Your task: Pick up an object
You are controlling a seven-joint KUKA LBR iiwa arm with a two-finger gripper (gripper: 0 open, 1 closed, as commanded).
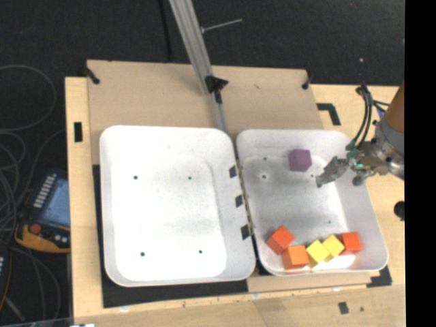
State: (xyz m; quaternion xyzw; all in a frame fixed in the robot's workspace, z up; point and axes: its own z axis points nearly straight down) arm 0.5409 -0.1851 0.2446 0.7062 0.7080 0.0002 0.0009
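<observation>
Across the bench (170,94), I see the purple cube (299,159) in the right bin (371,223), just left of my jaws (344,172), untouched; jaws stand apart, holding nothing.

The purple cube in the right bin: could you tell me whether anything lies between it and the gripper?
Nothing visible does. The purple cube sits alone near the far side of the right bin, with bare bin floor between it and the gripper to its right. The orange and yellow blocks cluster at the near edge, well aside.
</observation>
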